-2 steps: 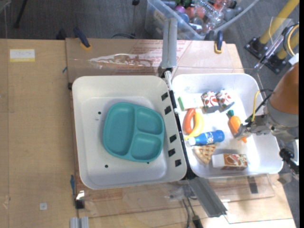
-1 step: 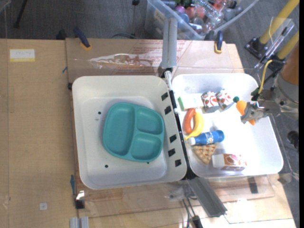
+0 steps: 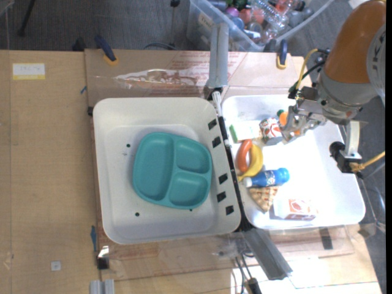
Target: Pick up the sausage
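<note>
Plate [image 3: 172,170] in left bin [image 3: 110,133]

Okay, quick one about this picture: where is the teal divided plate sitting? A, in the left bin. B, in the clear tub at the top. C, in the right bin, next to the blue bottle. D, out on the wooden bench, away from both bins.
A: the teal divided plate lies flat on the floor of the left bin, while the blue bottle lies in the right bin.
</note>
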Controlling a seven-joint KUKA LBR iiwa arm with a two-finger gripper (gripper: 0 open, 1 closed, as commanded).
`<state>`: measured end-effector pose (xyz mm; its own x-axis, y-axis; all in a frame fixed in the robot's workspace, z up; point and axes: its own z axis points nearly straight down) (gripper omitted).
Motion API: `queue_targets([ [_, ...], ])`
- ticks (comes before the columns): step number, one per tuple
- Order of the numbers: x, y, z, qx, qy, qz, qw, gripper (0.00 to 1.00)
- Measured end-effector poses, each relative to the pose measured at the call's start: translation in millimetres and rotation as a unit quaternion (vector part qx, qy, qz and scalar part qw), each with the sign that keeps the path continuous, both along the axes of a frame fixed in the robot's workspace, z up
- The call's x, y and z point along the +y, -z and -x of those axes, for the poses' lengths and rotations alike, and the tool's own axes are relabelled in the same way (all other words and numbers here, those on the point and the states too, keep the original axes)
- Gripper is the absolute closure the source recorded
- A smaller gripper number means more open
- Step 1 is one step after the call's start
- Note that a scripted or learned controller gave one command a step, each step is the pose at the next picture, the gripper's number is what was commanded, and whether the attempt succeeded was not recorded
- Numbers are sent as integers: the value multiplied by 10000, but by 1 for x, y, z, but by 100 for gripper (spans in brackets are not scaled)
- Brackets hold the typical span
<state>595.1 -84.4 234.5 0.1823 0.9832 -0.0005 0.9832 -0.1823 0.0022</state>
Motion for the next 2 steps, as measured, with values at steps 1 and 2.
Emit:
queue_targets([
  [1, 57, -2, 11, 21, 4, -9, 10000, 100],
  [2, 117, -13, -49, 3, 674, -4, 9977, 100],
])
